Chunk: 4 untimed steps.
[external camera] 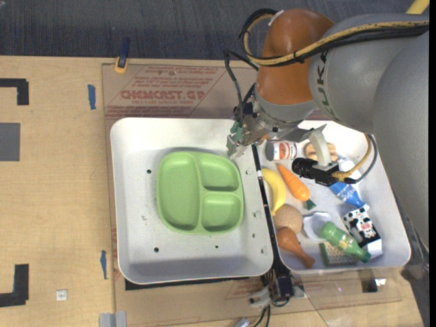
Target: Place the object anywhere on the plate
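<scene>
Partly hidden under the arm (300, 60), the pincer (240, 136) hovers near the plate (199, 191).

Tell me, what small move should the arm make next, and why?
Probably swing right and down toward the toys. The gripper sits over the wall between the bins with nothing visibly in it, the green plate is bare, and the banana and carrot lie in the right bin.

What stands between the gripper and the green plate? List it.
Nothing visible does. The gripper hangs over the left bin's upper right corner, just above and to the right of the green plate. Between them lies bare white bin floor. The toys lie in the right bin, beyond the divider.
</scene>
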Each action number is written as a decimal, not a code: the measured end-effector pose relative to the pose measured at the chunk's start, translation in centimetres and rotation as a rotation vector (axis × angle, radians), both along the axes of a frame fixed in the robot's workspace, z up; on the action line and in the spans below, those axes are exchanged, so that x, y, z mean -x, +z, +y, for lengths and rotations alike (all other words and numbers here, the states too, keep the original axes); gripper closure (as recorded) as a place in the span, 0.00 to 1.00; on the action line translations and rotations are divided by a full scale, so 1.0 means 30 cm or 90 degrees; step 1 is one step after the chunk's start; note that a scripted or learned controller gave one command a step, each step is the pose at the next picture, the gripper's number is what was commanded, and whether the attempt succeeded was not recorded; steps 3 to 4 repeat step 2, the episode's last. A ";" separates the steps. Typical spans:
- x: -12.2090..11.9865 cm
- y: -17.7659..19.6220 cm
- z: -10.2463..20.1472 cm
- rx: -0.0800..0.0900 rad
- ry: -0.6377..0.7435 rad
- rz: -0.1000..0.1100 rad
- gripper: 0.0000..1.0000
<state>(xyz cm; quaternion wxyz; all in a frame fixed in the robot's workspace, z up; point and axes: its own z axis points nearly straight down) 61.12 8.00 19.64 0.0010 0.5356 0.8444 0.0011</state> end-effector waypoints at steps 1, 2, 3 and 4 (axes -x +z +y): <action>0.200 0.268 0.184 -0.002 -0.020 -0.004 1.00; 0.203 0.255 0.175 0.000 -0.023 0.000 0.00; 0.203 0.255 0.175 0.000 -0.023 0.000 0.00; 0.203 0.255 0.175 0.000 -0.023 0.000 0.00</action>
